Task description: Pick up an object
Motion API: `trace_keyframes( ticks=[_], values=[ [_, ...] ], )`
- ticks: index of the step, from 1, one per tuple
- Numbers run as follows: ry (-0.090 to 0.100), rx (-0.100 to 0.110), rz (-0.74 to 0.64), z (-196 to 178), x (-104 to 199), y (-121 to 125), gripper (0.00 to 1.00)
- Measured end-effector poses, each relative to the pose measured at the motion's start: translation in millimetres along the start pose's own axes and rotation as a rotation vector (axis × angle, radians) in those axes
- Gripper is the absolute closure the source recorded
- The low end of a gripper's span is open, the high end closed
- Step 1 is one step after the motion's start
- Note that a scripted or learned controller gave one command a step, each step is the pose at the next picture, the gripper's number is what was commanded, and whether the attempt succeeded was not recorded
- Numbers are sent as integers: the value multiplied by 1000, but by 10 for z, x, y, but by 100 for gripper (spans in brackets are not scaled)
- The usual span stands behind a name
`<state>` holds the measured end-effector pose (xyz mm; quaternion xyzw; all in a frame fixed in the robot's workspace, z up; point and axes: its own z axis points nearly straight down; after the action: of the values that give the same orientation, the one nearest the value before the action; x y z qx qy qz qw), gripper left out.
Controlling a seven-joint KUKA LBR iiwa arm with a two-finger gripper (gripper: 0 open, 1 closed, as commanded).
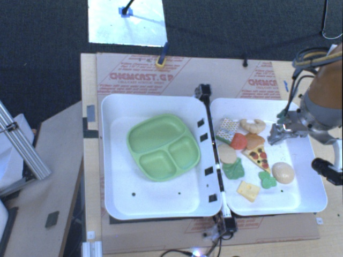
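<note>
The gripper [274,134] hangs at the right of the frame — I cannot tell its grip. Best go straight down on one toy — the egg [283,172] sits alone.

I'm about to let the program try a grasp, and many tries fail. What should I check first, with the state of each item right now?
1. Hand over the right bin, where the toy food lies: ok.
2. Nothing between the fingers yet: cannot tell, too small to read.
3. A target apart from its neighbours: ok, the pale egg lies clear of the pizza slice.
4. Crowded spots to avoid: not ok, the tomato, the pizza slice and the bread piece touch or overlap.
5. Green divided plate in the left bin, away from the hand's path: ok.
</note>
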<state>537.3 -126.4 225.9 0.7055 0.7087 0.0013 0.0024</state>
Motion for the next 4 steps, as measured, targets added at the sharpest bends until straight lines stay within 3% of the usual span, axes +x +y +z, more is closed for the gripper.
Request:
trace_keyframes(
  ticks=[2,3,4],
  values=[
    [3,1,-6,-116,972,305,100],
    [3,3,-6,43,1543,535,100],
    [1,4,-1,23,1605,504,100]
  ],
)
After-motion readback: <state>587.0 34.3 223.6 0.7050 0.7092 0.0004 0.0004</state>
